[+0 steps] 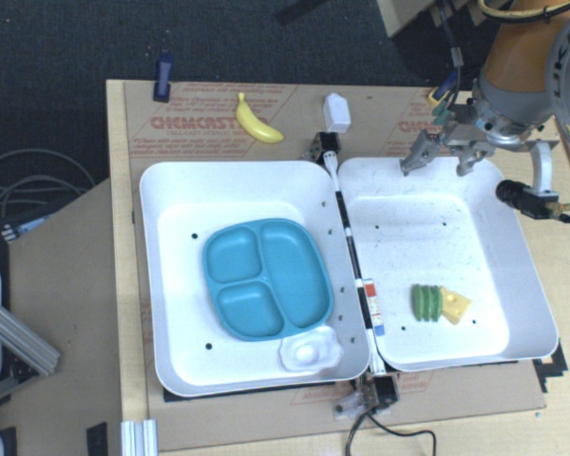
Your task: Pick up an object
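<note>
The pincer (444,155) hangs over the far rim of the right bin (513,255), its two grey fingers spread apart with nothing between them, the grey arm (527,55) with its orange band rising behind it to the right. A black cylindrical part (522,198) juts over the bin's right rim just beside it. Well toward the near side of that same bin, apart from the pincer, lie a green ridged piece (425,302) and a yellow wedge (455,306), touching each other; the bin floor between them and the pincer is bare. In the left bin (171,255) sits a blue divided plate (265,278) with a small white cup-like piece (309,352) at its near edge. Beyond the bins, on the bench (123,160), rest a yellow banana (256,123), a small white block (337,112) and a dark blue object (162,75). Red lettering on the bench looks like "CHEMCAST", partly hidden.
</note>
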Available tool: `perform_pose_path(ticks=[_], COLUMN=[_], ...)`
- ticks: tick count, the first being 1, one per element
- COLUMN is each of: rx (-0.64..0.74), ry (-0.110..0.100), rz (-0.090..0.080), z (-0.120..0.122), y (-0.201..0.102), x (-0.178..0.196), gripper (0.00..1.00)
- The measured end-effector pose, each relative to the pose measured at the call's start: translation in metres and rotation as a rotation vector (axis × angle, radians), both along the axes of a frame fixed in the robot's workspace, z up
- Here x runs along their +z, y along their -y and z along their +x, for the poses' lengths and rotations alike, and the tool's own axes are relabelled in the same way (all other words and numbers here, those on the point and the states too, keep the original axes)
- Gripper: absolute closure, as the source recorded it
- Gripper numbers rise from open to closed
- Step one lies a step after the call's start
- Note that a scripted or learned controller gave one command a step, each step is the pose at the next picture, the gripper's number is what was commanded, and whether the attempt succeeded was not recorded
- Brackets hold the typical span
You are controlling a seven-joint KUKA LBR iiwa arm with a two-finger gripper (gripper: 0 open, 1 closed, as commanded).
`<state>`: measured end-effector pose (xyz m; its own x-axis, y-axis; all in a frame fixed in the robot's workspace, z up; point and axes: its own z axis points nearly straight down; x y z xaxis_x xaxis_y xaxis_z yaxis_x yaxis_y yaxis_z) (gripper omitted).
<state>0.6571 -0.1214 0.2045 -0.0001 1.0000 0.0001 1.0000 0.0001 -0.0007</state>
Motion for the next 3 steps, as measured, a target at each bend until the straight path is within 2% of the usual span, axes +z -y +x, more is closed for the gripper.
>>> perform_pose_path(ticks=[1, 2, 3], rx=[-0.001, -0.001, -0.001], ry=[-0.002, -0.002, 0.000], rz=[0.000, 0.001, 0.000], z=[-0.058, -0.098, -0.162], y=[-0.014, 0.003, 0.005], x=[-0.024, -0.112, -0.120], gripper=[0.00, 0.00, 0.00])
